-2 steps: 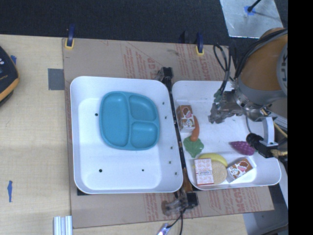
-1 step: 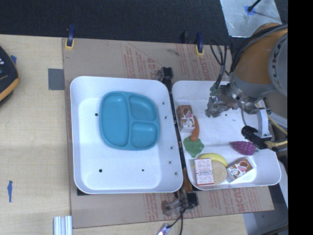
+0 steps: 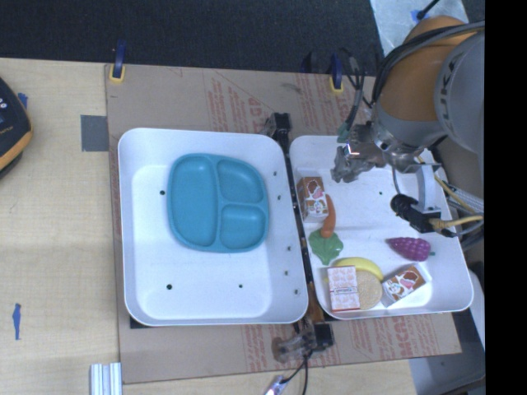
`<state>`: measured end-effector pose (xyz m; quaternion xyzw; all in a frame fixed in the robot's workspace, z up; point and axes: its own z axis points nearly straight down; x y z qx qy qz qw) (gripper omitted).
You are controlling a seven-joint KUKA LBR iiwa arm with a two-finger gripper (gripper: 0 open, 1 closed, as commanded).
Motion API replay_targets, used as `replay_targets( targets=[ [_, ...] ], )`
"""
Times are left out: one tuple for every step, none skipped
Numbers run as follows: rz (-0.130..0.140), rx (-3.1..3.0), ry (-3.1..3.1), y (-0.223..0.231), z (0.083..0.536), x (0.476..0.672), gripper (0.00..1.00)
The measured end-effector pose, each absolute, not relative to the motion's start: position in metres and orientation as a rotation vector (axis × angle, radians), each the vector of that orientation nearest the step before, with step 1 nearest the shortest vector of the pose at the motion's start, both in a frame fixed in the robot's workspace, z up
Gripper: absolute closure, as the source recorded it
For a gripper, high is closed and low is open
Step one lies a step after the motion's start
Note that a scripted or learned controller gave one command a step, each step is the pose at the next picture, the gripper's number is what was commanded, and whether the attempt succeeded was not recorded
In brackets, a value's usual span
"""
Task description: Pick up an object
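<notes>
The right bin (image 3: 362, 200) holds several toy foods: a small carton (image 3: 313, 197) at its left wall, a carrot (image 3: 328, 218) with a green leaf (image 3: 326, 246), a purple grape bunch (image 3: 409, 248), a banana (image 3: 359, 265), a red-and-white packet (image 3: 343, 289), a round cracker (image 3: 368, 290) and a small box (image 3: 405, 284). My gripper (image 3: 349, 168) hangs over the bin's far part, above bare floor, to the right of the carton. Nothing shows between its fingers.
The left bin (image 3: 144, 220) holds a blue divided plate (image 3: 218, 202). A black hose and fitting (image 3: 420, 214) from the arm crosses the right bin's right side. Clamps (image 3: 118, 62) pin the cardboard at the far edge. A dark and yellow device (image 3: 10, 126) lies at far left.
</notes>
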<state>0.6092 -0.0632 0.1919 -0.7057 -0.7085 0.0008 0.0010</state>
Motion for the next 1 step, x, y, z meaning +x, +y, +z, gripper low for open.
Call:
replay_targets(
  targets=[
    [0.007,-2.215,-2.225,-0.0773,0.1916,0.5718,1.00]
  ],
)
